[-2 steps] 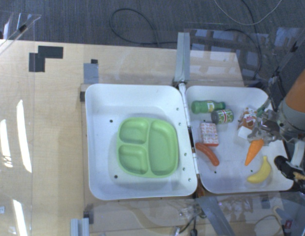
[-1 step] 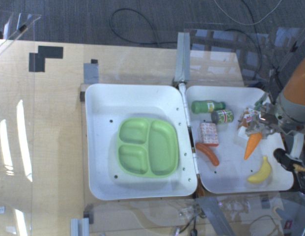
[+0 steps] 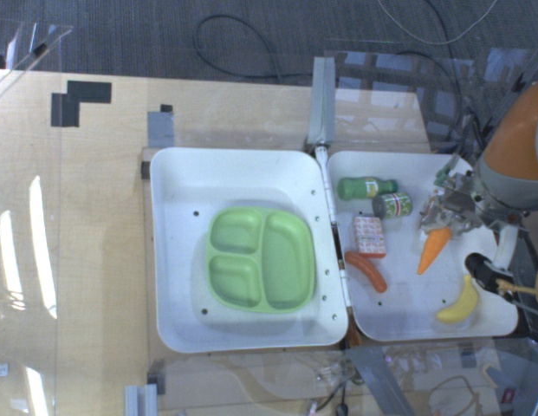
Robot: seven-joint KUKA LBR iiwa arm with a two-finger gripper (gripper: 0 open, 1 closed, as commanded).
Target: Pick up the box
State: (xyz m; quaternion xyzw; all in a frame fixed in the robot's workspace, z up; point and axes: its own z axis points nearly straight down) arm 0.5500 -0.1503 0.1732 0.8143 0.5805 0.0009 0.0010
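- The box point(image 3: 369, 236), small with a red-and-white pattern, lies flat in the right bin point(image 3: 398, 319), near that bin's left wall.
- Just below the box lies a red sausage point(image 3: 366, 270), slanted, its upper end close to the box's lower edge.
- Above the box a green bottle point(image 3: 366, 187) lies on its side, and a small green can point(image 3: 392, 204) lies just beside it, lower and to the right.
- An orange carrot point(image 3: 432, 249) lies to the right of the box, pointing down and left, with clear bin floor between the two.
- A yellow banana point(image 3: 459, 305) rests near the right bin's lower right corner.
- The left bin point(image 3: 173, 232) holds a green divided plate point(image 3: 261, 259) with three compartments, set roughly at its middle.
- The gripper point(image 3: 447, 206) hangs over the right bin just above the carrot's top end, well apart from the box; whether its fingers are spread or closed I cannot tell, and nothing shows between them.
- The arm point(image 3: 515, 146), grey with its orange band, comes in from the right edge.
- Both bins sit on a pale wooden worktop point(image 3: 78, 258).
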